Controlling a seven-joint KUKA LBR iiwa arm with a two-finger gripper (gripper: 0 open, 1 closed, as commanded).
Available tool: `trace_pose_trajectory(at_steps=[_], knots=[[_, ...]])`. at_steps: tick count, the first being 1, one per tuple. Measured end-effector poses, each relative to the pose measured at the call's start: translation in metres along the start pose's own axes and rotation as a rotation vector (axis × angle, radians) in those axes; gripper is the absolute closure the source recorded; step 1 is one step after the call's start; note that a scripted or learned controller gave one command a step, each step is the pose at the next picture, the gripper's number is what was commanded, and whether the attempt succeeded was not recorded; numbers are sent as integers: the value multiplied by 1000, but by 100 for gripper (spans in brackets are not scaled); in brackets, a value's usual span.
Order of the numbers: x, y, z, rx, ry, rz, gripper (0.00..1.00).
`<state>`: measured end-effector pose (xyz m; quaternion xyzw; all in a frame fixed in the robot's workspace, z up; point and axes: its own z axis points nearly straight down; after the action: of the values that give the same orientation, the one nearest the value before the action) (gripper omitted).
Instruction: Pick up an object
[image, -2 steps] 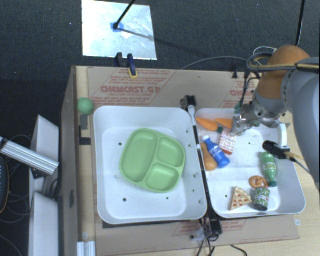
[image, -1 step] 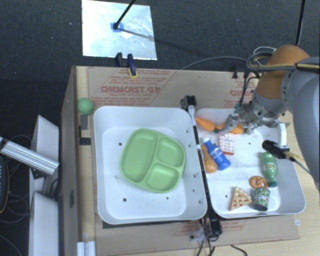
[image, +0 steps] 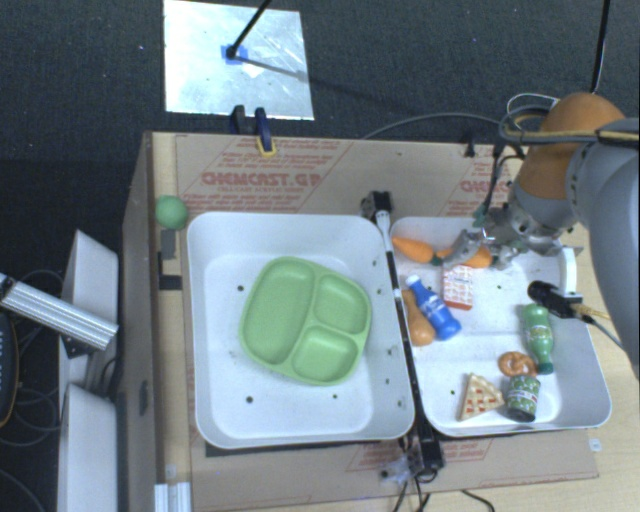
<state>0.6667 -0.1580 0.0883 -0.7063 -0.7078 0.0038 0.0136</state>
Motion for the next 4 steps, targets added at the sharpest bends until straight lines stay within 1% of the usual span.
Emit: trace_pose_trajectory(at_steps=[1,2,3,4], knots=[[7,-1,1,-5,-16,3,0],[-1,0,1,-2,-2,1,0],[-18,0,1,-2,-2,1,0],[-31,0,1,-1,7,0,0]])
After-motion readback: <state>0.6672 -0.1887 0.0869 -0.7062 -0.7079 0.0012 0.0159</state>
